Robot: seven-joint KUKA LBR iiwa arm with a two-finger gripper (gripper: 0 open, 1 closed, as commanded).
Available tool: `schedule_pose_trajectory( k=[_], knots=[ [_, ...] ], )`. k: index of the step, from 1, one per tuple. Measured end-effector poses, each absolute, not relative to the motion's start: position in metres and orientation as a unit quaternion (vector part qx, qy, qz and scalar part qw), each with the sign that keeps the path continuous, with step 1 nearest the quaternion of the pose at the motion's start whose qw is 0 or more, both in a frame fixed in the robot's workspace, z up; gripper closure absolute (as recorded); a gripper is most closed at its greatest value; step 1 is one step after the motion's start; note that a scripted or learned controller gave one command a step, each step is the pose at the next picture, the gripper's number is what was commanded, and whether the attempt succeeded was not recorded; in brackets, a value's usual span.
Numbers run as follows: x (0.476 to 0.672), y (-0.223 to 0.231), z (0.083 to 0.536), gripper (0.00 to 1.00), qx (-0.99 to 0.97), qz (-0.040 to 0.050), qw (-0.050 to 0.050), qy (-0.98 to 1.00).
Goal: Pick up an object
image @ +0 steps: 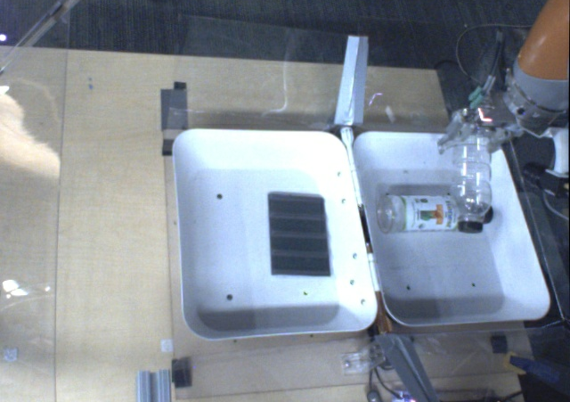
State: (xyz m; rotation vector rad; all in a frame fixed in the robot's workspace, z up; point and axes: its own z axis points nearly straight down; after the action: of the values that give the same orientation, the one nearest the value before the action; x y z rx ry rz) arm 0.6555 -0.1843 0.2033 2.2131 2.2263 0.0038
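Reaching in over the right bin (525, 293), my arm (543, 61) hangs my pincer (474, 200) at the capped end of the bottle (419, 213), which lies on its side on the floor, unlifted. I cannot tell how my pincer stands. The left bin (196, 213) holds a dark ribbed block (298, 233), well apart; nothing crowds the bottle.

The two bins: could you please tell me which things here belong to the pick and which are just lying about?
Part of the job:
- bottle, lying on its side in the right bin
- tool, at the bottle's cap end

Just lying about:
- dark ribbed block, flat in the left bin
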Motion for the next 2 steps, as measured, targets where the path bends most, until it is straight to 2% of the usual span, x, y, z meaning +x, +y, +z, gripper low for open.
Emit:
schedule_pose_trajectory(
  k=[1,2],
  knots=[
    [0.632,-0.175,0.098,0.00,0.676,0.0025,0.004,0.737],
    [0.573,-0.206,0.089,0.00,0.629,0.0025,0.005,0.777]
  ],
)
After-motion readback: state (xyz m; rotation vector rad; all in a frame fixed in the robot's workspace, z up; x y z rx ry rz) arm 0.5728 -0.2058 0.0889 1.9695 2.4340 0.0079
